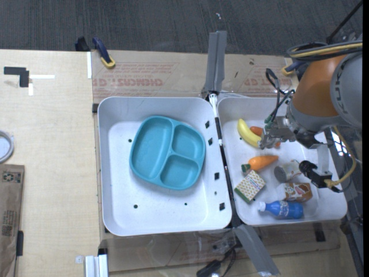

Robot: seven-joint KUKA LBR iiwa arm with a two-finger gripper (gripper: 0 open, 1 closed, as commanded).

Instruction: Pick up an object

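Note:
My gripper (270, 139) hangs low over the right bin (323, 215), near its back left part. It is just right of a yellow banana (247, 133) and a small red-orange piece (257, 131), and just above an orange carrot (263, 163). Whether it touches any of them cannot be seen. Further forward lie a patterned cracker box (249, 186), a blue bottle (282, 210), a brown packet (298, 192) and a small grey object (281, 172).
The left bin (115, 212) holds a blue divided plate (168, 152). A grey post (216, 62) rises behind the wall between the bins. The arm and its cables cover the right bin's far right side. A blue-and-yellow clamp (102, 53) lies on the cardboard behind.

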